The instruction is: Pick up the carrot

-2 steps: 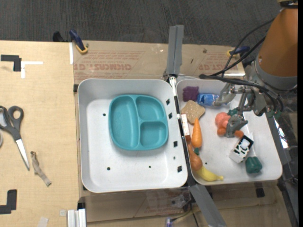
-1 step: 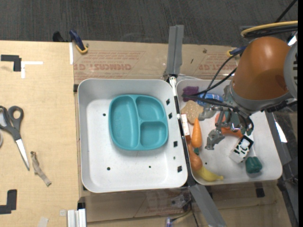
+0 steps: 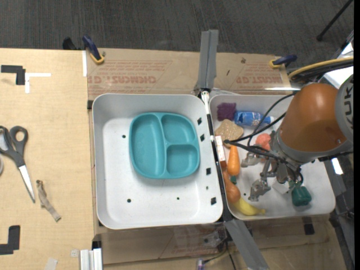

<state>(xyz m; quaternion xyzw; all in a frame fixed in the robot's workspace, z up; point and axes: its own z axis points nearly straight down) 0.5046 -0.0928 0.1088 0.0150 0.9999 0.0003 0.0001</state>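
Note:
The carrot (image 3: 233, 160) lies lengthwise along the left wall of the right bin (image 3: 320, 207), orange with its tip toward the back. My gripper (image 3: 266, 185) hangs over the middle of that bin, a little to the right of the carrot and apart from it. It is open, with nothing between its fingers. The arm's orange band (image 3: 312, 120) covers the bin's right part.
Around the carrot lie a bread slice (image 3: 229, 131), a purple piece (image 3: 226, 111), a blue bottle (image 3: 248, 117), an orange fruit (image 3: 232, 193), a banana (image 3: 248, 208) and a green item (image 3: 301, 196). The left bin (image 3: 112, 201) holds a teal divided plate (image 3: 165, 145). Scissors (image 3: 18, 153) lie on the bench.

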